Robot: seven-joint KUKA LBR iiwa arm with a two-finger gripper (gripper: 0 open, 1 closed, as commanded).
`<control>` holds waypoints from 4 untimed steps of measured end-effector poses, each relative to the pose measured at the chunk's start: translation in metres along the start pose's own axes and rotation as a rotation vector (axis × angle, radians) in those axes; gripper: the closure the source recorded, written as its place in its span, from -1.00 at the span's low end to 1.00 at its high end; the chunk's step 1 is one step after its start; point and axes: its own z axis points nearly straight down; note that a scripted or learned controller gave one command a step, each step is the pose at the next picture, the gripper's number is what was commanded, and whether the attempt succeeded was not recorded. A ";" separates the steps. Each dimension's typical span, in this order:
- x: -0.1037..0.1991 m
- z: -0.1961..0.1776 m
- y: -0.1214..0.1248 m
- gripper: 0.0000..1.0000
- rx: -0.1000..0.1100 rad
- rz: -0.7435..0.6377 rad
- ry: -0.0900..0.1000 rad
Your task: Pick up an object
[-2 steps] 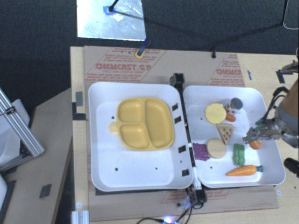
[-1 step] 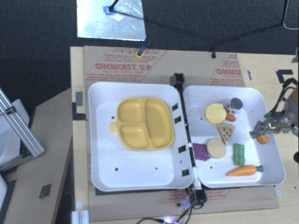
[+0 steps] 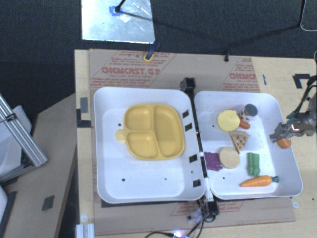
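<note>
Camera view looks down on two shallow white bins on the worktop: the left bin carries a yellow divided plate, and the right bin holds the toy food. The hand sits at the right bin's right rim, low over a small orange piece that shows just beneath it. Whether the hand is spread, pressed together or pinching that piece, I cannot tell; the tips are too small and blurred. The likely trouble is a weak or off-centre grip: the orange piece lies against the bin wall, so one finger may strike the rim and push the piece away or ride up over it. A round piece could also squirt out sideways on closing. Other candidates lie well apart from the hand: a carrot near the front edge, a green bean pod, a tan cookie, a yellow disc.
</note>
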 end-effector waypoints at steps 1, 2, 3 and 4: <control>0.035 -0.001 0.036 1.00 0.001 -0.004 0.002; 0.084 0.001 0.075 1.00 0.001 -0.007 0.003; 0.125 0.010 0.098 1.00 0.002 -0.004 0.002; 0.179 0.013 0.123 1.00 0.002 -0.006 0.002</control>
